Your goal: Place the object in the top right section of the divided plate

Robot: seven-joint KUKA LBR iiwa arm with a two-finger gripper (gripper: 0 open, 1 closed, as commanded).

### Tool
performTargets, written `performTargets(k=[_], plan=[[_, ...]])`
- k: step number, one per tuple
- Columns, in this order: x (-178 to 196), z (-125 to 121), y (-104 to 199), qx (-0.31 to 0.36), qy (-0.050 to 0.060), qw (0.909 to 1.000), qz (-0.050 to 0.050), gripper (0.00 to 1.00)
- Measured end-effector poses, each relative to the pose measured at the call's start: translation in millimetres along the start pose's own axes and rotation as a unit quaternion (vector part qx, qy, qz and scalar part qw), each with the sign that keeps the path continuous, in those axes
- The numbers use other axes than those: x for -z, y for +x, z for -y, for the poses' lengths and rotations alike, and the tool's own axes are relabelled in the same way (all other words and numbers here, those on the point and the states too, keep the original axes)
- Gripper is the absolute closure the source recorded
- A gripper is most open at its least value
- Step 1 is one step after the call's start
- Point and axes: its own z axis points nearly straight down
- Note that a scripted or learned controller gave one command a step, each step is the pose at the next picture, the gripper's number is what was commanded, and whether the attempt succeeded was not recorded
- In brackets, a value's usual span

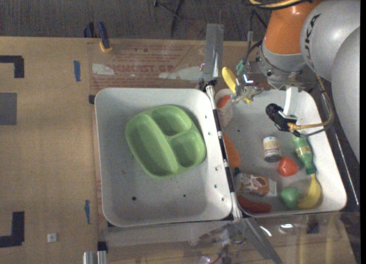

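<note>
My gripper hangs over the far left corner of the right bin; whether it is open or clamped I cannot tell. Nearest the camera in that bin lie a banana and a printed packet, then a small can. The green divided plate sits in the left bin. Farther back, a yellow object shows just beside my gripper

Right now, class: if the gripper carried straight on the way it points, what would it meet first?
Probably the small red-and-white object in the top-left corner of the right white bin, just beyond the gripper; depth is unclear.
</note>
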Motion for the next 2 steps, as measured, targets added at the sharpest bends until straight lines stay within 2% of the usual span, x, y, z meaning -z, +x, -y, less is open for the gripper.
performTargets(k=[1, 2], plan=[[27.2, 46.1, 62.6, -0.016, 0.002, 0.9999, -0.001, 1.00], [-1.3, 85.6, 127.0, -0.012, 0.002, 0.9999, -0.001, 1.00]])
